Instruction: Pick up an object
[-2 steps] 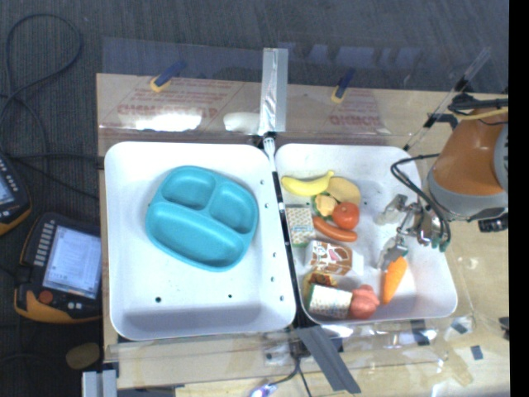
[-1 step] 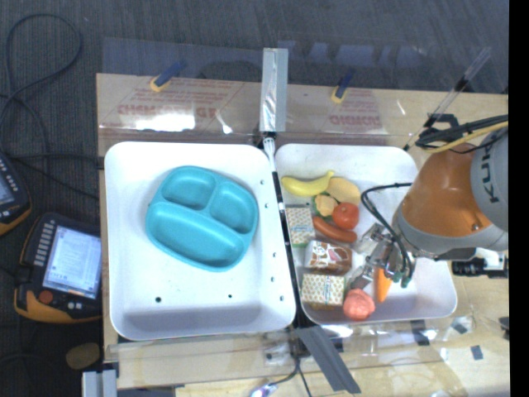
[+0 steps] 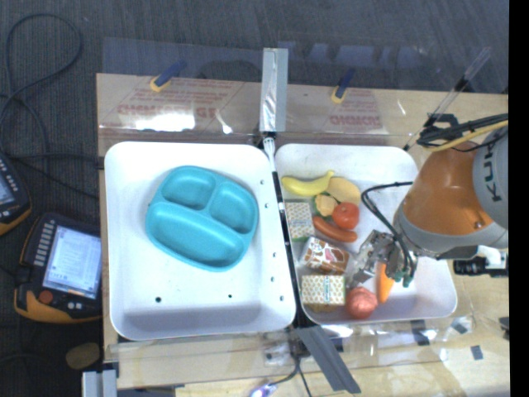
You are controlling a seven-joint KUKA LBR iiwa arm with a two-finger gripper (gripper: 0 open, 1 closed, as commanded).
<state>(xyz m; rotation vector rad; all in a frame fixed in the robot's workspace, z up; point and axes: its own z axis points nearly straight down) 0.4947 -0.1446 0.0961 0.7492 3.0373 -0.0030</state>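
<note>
1. Nearest the front wall of the right bin (image 3: 430, 304) lies a round reddish fruit (image 3: 361, 303), with a small printed box (image 3: 322, 289) just to its left.
2. Beside the fruit stands an orange carrot (image 3: 385, 285) with a bit of green at its top (it is short and tapered, bright orange, tilted slightly). It is touching or just under the gripper (image 3: 388, 259), which hangs over the right bin's middle right; whether the claw is released or clenched, I cannot tell.
3. Further back lie a snack packet (image 3: 325, 256), a red sausage-like piece (image 3: 335, 231), a tomato (image 3: 345, 214) and a banana (image 3: 307, 186).
4. The left bin (image 3: 132, 304) holds a blue divided plate (image 3: 202, 216), well apart from the arm (image 3: 450, 205).
</note>
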